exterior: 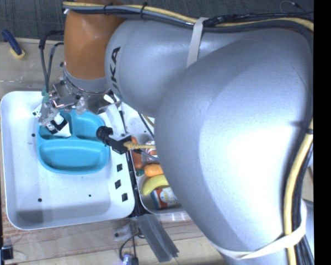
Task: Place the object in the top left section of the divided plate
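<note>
**Claw hanging over the blue plate's upper left corner**

Camera view: the grey arm [220, 120] is reaching in from the right and covering most of the bench, its orange band [85, 37] sitting just above the wrist. The claw [54, 115] is hanging low over the left white bin [16, 203], at the upper left part of the blue divided plate [74, 150]. Whether the claw is open, closed or gripping something cannot be told here; metal parts and a small black-and-white piece are crowding together at its tip, and no object can be made out there with certainty. The plate is lying directly beneath the claw and spreading down and to the right of it. Well to the right of the claw and lower, in the right bin, a yellow banana-like item [153, 184], an orange item [153, 170] and a small labelled container [164, 197] are peeking out from under the arm.
</note>
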